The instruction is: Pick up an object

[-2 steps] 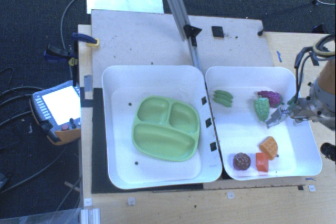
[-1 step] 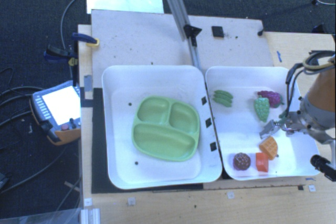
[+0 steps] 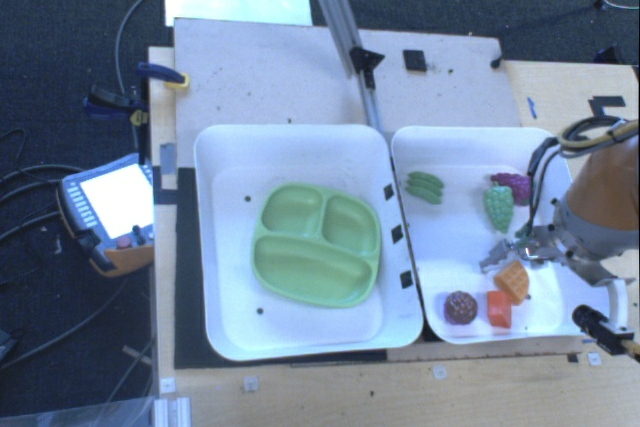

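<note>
My gripper point(image 3: 503, 257) reaches in from the right and sits low in the right bin point(image 3: 440, 235). It hangs just above an orange piece point(image 3: 513, 282) and just below a green bumpy fruit point(image 3: 498, 206). A purple grape bunch point(image 3: 513, 183) lies beside the green fruit. A red block point(image 3: 499, 310) and a brown round piece point(image 3: 460, 307) rest near the bin's front wall. A green pea pod point(image 3: 424, 186) lies at the bin's far left. Nothing is visibly held.
The left bin point(image 3: 225, 215) holds a green divided plate point(image 3: 318, 243). The grey and orange arm point(image 3: 603, 205) covers the right bin's right edge. A metal pole point(image 3: 335, 0) slants across the back board. A handheld pendant point(image 3: 112, 211) lies off the bench at left.
</note>
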Action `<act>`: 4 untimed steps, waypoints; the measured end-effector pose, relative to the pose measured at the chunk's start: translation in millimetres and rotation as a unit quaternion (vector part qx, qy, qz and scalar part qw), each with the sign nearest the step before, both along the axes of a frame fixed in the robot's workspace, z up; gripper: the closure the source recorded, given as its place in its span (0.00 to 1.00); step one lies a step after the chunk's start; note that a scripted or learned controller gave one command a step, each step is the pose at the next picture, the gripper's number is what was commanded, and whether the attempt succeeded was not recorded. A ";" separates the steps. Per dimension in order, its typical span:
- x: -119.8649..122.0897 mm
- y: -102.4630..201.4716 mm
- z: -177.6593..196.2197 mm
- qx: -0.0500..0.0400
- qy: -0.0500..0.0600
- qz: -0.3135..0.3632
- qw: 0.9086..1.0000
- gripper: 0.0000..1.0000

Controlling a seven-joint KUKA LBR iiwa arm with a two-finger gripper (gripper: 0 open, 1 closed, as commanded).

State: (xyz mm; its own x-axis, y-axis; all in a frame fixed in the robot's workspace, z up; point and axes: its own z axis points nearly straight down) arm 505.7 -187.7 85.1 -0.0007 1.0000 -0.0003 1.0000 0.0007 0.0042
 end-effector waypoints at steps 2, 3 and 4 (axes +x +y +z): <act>-5.4 3.8 68.9 -0.001 0.000 0.002 1.000 1.00; -9.1 7.7 114.5 -0.001 -0.001 0.002 1.000 1.00; -8.2 7.0 157.6 -0.001 -0.001 0.002 1.000 1.00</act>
